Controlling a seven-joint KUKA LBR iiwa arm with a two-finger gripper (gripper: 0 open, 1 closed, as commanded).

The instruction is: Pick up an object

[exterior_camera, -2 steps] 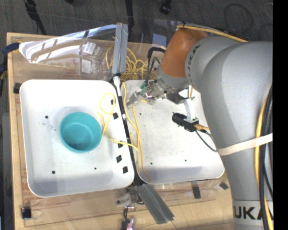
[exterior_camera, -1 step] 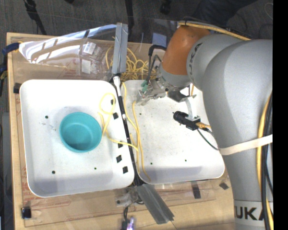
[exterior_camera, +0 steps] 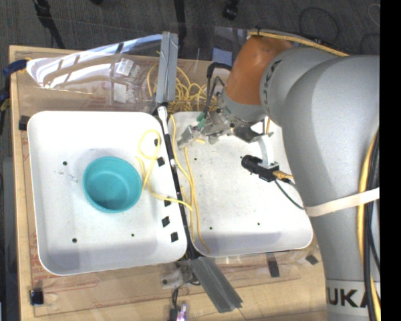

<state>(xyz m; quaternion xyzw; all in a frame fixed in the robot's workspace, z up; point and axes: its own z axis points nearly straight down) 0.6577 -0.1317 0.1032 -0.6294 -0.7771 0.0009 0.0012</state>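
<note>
A teal bowl (exterior_camera: 112,183) sits upright in the left white bin (exterior_camera: 53,239), a little left of its middle. My gripper (exterior_camera: 190,136) is low over the far left corner of the right white bin (exterior_camera: 240,236), close to the divider between the bins. The grey arm with its orange band (exterior_camera: 250,62) comes in from the right and hides the right side of that bin. I see nothing held in the gripper.
A yellow cable (exterior_camera: 149,154) loops over the divider and trails down the right bin's left side. A black connector (exterior_camera: 256,166) with a cable hangs from the arm over the right bin. Clear plastic sheeting (exterior_camera: 100,72) and tangled yellow cord (exterior_camera: 184,89) lie behind the bins.
</note>
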